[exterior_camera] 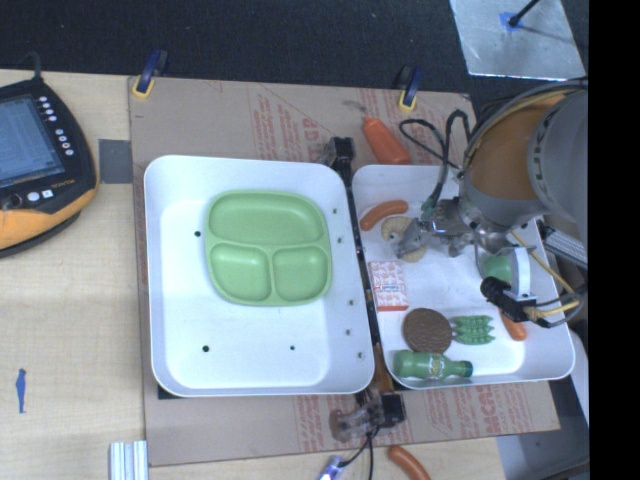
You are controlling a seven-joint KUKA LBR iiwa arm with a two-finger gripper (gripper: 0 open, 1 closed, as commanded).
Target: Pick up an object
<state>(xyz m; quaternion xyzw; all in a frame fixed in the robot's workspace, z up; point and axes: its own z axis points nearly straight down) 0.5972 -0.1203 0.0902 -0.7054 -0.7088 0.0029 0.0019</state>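
We see the gripper (418,238) low near the right bin's (540,368) far edge; its grasp we cannot tell.

Even, diffuse overhead lighting; no strong directional source is evident. The left bin (180,268) shows a soft gradient, brighter along its lower floor and slightly greyer toward its upper wall, with mild overexposure that flattens surface detail. The green divided plate (268,245) casts only a faint, narrow shadow. The dark floor (250,8) above the bench is underexposed and nearly featureless, apart from a pale patch at upper right. Resolution is low: printing on the cardboard sheet (290,118) is legible only as reddish marks, and small items in the right bin (550,363) have soft edges. The arm (530,158) appears slightly blurred.
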